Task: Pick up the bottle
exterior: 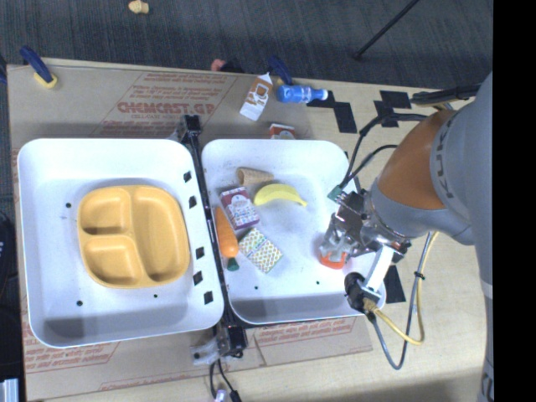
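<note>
A yellow banana (280, 195), an orange carrot (226, 234) and a checkered packet (261, 250) are lying in the white right bin (251, 308); a yellow tray (132, 234) is sitting in the white left bin (50, 308).

A pale wooden table (435, 367) stands on dark grey carpet (251, 23), a printed cardboard sheet (167, 103) spread over it, with black tape marks (339, 111) to the sheet's right, and beyond it a small yellow scrap (138, 7) and a thin dark pole (402, 15).

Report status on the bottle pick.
Gripper low at right bin's right wall, over a red-orange item. Grasp unconfirmed. Banana, carrot lie clear to the left.
</note>
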`<state>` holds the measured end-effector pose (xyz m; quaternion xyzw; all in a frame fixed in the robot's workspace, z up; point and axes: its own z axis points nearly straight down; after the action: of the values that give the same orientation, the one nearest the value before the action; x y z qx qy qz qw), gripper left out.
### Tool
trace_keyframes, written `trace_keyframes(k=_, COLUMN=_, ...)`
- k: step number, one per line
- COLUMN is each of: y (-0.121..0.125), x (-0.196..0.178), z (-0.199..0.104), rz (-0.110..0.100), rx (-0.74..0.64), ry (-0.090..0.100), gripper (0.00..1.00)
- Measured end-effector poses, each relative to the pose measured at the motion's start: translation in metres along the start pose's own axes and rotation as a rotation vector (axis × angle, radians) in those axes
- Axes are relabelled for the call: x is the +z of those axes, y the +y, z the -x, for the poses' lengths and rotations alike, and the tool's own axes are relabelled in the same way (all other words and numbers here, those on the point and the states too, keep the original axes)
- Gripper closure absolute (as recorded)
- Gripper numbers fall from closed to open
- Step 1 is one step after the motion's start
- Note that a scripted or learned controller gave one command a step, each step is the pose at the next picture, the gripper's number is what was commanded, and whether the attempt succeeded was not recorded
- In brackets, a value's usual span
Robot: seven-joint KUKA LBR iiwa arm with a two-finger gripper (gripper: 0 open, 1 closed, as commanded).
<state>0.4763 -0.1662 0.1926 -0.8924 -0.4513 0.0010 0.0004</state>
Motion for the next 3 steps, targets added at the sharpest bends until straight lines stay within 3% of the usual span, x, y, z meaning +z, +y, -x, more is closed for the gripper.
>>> trace_keyframes(k=1, y=-0.02, x=-0.015, z=-0.027, rz=0.0, rx=0.285, ry=0.0, gripper=1.0)
trace_keyframes(k=2, y=0.022, x=0.018, z=0.029, rz=-0.002, rx=0.642, ry=0.0, gripper=1.0)
trace_keyframes(k=3, y=0.008, x=-0.012, z=0.012, rz=-0.003, rx=0.712, ry=0.002, gripper=1.0)
